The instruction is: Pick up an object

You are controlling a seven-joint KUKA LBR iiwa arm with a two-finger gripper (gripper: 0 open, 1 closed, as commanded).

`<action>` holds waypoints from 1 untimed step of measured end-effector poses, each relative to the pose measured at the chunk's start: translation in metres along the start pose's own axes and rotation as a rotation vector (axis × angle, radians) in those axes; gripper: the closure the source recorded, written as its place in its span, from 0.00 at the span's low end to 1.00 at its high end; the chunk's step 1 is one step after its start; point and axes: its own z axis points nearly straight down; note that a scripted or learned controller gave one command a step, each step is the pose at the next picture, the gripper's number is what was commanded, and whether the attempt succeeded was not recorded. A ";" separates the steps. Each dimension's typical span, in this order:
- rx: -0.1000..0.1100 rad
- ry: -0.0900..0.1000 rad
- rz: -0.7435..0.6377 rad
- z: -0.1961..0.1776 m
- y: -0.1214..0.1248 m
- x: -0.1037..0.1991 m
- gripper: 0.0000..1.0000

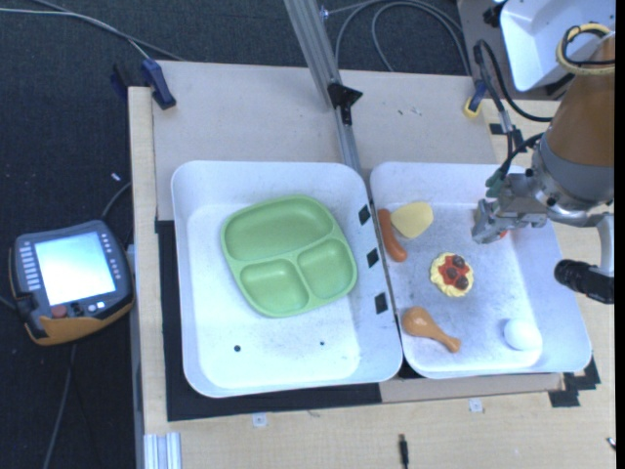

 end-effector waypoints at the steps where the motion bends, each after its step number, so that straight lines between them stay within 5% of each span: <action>1: 0.001 0.001 0.000 -0.005 0.010 0.053 1.00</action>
